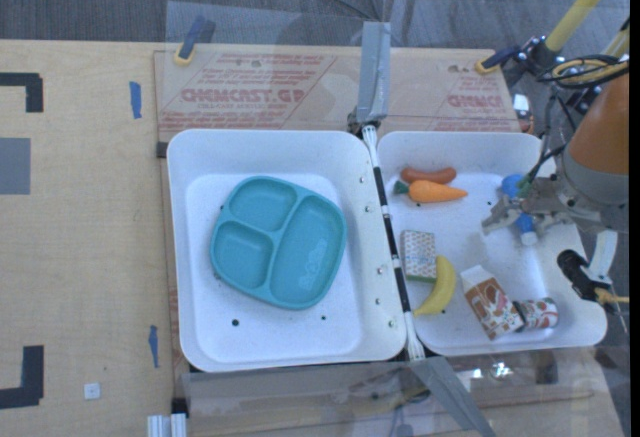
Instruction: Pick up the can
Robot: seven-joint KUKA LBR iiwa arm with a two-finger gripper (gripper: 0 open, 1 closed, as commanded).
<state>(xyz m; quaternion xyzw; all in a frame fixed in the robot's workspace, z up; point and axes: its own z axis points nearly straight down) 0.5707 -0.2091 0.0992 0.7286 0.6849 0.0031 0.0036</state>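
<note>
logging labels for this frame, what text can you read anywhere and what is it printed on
"CHEMCAST GP": red print on the clear sheet behind the left bin, readable but faint.
A second red print on the sheet behind the right bin: too blurred to read.
Carton by the banana: printing too small to read.
Can beside the carton: label too small to read.

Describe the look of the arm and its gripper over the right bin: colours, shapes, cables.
The arm is a rounded grey body with a broad orange band above the wrist. Black cables loop around its upper part, with a bit of yellow wiring among them. The gripper is a small metal-grey assembly with blue parts near its tip. It is too small and blurred to tell how the jaws stand.
</note>
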